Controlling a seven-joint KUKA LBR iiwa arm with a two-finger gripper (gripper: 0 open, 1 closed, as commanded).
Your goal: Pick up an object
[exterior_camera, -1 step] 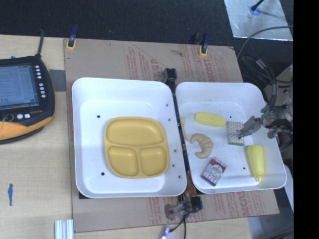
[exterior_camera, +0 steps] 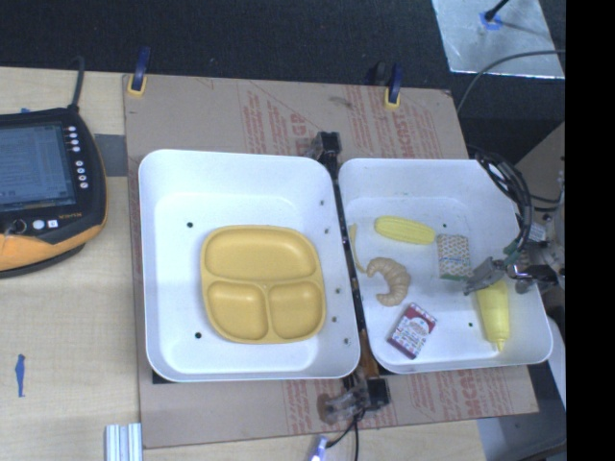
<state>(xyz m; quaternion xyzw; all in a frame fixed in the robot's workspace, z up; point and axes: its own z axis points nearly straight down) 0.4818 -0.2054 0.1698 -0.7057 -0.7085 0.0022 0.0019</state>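
The right bin (exterior_camera: 452,176) holds several objects. A yellow corn cob (exterior_camera: 404,230) lies near its middle, with a tan croissant (exterior_camera: 389,279) below it. A small speckled box (exterior_camera: 453,254) stands to the right of the corn. A red packet (exterior_camera: 412,329) lies near the front wall. A yellow bottle (exterior_camera: 494,315) lies at the front right. My gripper (exterior_camera: 488,275) reaches in from the right edge, low over the bin, just above the bottle's top and right of the speckled box. Nothing is seen held in it.
The left bin (exterior_camera: 163,257) holds a yellow divided plate (exterior_camera: 261,283). A tablet in an orange case (exterior_camera: 43,190) lies on the bench at far left. Black cables (exterior_camera: 507,185) loop over the right bin's far right corner.
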